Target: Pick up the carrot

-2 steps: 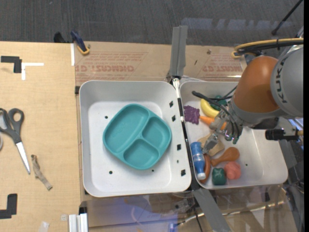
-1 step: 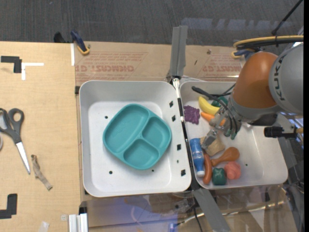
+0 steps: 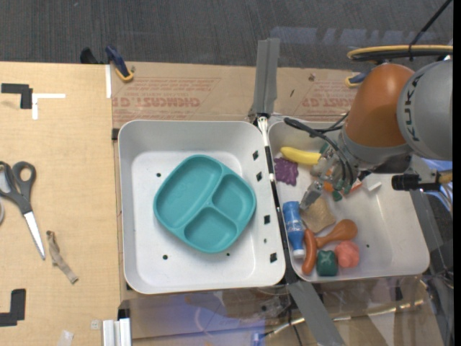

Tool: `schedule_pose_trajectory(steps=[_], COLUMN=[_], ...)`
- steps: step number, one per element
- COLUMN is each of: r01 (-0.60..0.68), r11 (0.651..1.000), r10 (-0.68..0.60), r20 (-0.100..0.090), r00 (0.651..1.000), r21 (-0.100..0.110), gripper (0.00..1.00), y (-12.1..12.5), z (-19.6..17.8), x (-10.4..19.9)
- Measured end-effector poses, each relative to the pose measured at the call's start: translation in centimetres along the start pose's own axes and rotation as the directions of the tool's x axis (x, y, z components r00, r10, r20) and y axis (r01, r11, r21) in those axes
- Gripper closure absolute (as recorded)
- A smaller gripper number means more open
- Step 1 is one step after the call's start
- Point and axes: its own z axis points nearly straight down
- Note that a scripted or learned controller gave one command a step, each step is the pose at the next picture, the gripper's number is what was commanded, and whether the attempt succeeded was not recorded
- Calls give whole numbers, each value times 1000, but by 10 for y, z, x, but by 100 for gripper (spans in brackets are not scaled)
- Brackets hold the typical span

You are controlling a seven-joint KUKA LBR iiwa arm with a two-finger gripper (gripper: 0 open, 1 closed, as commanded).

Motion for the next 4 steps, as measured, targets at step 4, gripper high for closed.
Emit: schedule_pose_trajectory(steps=[4], r01=[-772], r11=[636], r10=[772], r20=[-2], r00=[636], r21=[8], gripper=[0], y=[-31], z=[2], x=[-8])
